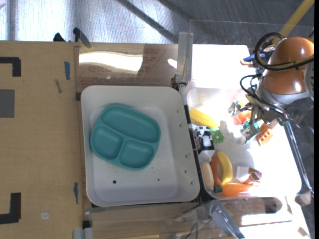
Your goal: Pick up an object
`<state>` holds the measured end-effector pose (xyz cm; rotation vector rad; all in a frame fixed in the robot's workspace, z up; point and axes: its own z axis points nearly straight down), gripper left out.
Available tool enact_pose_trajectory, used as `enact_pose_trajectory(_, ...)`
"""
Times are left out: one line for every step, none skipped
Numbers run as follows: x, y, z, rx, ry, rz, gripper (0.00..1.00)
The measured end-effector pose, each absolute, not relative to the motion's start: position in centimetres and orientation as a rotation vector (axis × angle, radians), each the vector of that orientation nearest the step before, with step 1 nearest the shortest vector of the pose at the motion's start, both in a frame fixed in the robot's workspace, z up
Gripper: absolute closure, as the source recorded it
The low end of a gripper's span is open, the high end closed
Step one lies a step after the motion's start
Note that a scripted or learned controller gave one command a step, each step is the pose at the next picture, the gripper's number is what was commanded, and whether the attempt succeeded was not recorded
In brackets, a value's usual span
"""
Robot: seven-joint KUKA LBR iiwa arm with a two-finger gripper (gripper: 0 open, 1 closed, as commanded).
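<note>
The arm's jaws [251, 126] hang low over the right bin [279, 183] near its far side, and I cannot tell how they stand. Toys crowd that bin's left and near edges: a yellow corn [202, 117], a banana [225, 167] and a carrot [235, 188]. The left bin [99, 193] holds a teal plate [125, 136] with bare white floor around it.

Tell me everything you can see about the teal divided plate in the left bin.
The teal divided plate lies flat on the floor of the left white bin, a little above and left of the bin's middle. It is a rounded, roughly oval tray, turned slightly askew, with a raised rim and three compartments: one long one across the top and two smaller ones below. It looks like matte plastic, one even colour. Nothing rests in it or touches it except the bin under it. The arm is over the other bin, far from it.
</note>
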<state>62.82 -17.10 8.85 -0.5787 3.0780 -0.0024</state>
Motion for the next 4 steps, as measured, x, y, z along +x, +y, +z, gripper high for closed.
enact_pose_trajectory(66.9,-22.0,9.4,-0.462,3.1,0.001,0.0)
enact_pose_trajectory(66.0,-21.9,9.0,-0.44,3.1,0.003,0.0)
enact_pose_trajectory(66.4,-21.6,10.5,-0.44,3.085,0.001,1.0)
enact_pose_trajectory(67.1,-21.5,25.0,-0.745,3.028,-0.018,1.0)
